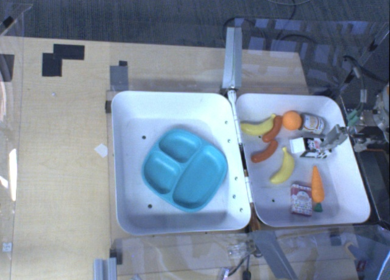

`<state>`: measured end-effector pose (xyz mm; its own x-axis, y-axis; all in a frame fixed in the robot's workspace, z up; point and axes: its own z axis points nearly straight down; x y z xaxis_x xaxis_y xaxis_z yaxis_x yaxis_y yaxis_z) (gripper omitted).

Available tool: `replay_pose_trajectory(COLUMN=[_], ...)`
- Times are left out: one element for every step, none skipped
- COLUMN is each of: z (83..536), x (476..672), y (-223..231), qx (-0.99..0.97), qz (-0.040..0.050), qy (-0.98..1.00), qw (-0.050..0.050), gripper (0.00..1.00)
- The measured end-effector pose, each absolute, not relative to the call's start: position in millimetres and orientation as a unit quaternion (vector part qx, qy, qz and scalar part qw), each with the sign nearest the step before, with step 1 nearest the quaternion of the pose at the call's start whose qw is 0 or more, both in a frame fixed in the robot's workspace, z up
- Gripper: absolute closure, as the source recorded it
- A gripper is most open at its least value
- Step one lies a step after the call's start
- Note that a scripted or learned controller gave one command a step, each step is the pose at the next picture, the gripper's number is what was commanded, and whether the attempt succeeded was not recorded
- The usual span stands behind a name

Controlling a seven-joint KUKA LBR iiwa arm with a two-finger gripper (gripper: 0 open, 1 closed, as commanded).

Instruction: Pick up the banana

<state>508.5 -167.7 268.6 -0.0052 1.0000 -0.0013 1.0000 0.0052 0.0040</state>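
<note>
From above, you see two white bins side by side on the counter (73, 150). The left bin (122, 169) holds a blue divided plate (184, 170). In the right bin (347, 202), one banana (283, 168) lies near the middle, another banana (256, 127) at far left beside sausages. Your claw (334, 136) hovers at the right; its grip is unclear.

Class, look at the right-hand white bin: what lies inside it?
Inside the right bin: two bananas, two sausages, an orange, a carrot, a small carton and a jar. The gripper covers whatever lies beneath it.
</note>
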Motion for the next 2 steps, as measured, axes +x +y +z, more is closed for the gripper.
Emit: replay_pose_trajectory(z=[163.0, 174.9], x=[534.0, 536.1], y=[-121.6, -121.8], qx=[0.659, 0.659], qz=[0.0008, 0.0026], qy=[0.752, 0.752], qw=[0.001, 0.004], gripper=[0.0, 1.0])
